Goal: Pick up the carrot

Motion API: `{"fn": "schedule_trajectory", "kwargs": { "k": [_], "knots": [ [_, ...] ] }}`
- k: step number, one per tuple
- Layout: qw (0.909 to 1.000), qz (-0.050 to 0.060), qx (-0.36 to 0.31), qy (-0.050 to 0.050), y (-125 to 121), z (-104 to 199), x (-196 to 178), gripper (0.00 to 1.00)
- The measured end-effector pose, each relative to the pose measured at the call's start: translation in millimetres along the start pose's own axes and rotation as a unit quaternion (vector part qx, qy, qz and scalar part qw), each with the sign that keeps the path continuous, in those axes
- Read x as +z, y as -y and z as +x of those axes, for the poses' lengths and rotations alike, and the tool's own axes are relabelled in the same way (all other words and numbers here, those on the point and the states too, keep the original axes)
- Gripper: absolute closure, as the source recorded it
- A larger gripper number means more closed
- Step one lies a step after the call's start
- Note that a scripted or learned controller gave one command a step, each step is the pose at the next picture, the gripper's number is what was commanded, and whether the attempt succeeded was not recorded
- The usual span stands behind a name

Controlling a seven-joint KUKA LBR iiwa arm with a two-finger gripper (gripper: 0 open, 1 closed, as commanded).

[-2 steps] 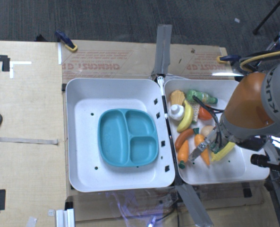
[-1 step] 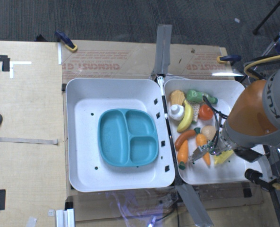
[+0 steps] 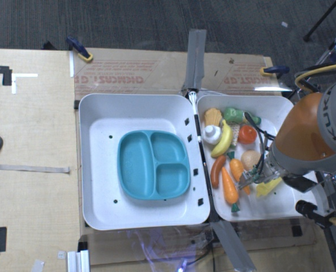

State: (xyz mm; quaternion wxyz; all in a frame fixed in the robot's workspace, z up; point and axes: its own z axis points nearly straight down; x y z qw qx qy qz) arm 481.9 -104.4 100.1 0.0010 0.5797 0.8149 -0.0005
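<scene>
While the arm (image 3: pixel 306 132) leans in over the right bin (image 3: pixel 281 205), we log this:

pincer: the pincer (image 3: pixel 251 177) sits low in the right bin, amid the toy food; we cannot tell how its fingers stand, the wrist hides them.
carrot: the carrot (image 3: pixel 229 187) lies just left of the pincer, orange, long, slanted, green end toward the near rim. We see it on the bin floor, nothing pinching it.
second orange piece: shorter orange piece (image 3: pixel 237 169) touching or nearly touching the pincer's left side, just above the carrot.
red-orange pepper: the red-orange pepper (image 3: pixel 216 170) lies further left of the pincer, beside the carrot.
banana: the banana (image 3: pixel 224 140) is up and left of the pincer.
tomato: the tomato (image 3: pixel 247 134) is straight beyond the pincer.
yellow piece: the yellow piece (image 3: pixel 268 187) is just right of the pincer, under the wrist.
left bin: the left bin (image 3: pixel 100 208) is well left of the pincer, bearing a blue divided plate (image 3: pixel 154 164).
</scene>
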Motion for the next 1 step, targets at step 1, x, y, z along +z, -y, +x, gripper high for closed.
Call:
{"fn": "schedule_trajectory", "kwargs": {
  "k": [1],
  "knots": [
    [0.9797,0.001,0.2,0.0,-31.2,36.6,-91.1,1.0]
  ]
}}
